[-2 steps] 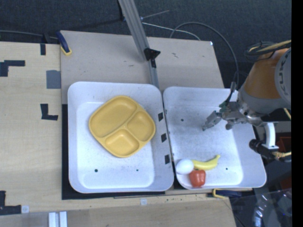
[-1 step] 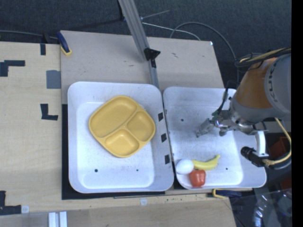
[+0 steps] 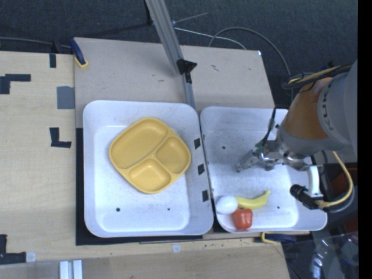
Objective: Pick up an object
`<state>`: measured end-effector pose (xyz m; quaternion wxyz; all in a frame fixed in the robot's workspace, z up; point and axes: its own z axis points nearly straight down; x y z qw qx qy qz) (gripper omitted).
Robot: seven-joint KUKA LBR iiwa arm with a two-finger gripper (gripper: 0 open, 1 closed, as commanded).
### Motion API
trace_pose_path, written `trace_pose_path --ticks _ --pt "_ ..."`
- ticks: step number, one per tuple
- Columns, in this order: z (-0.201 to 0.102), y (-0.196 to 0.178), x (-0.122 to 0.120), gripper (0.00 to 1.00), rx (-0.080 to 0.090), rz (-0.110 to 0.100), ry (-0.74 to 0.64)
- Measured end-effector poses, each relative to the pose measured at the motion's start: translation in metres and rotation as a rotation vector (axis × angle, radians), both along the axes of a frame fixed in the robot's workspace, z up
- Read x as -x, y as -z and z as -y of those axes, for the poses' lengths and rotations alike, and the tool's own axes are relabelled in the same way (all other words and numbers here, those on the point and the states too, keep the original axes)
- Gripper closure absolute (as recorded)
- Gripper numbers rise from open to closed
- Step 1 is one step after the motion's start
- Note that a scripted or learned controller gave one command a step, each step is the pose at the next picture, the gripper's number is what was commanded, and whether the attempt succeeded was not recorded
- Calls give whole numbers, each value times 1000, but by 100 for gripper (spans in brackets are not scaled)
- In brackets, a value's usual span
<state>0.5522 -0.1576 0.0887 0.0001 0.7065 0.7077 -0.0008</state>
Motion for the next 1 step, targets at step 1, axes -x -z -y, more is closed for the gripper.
trace_pose_path --ticks 1 --pt "-1 -10 0 100 -1 0 -1"
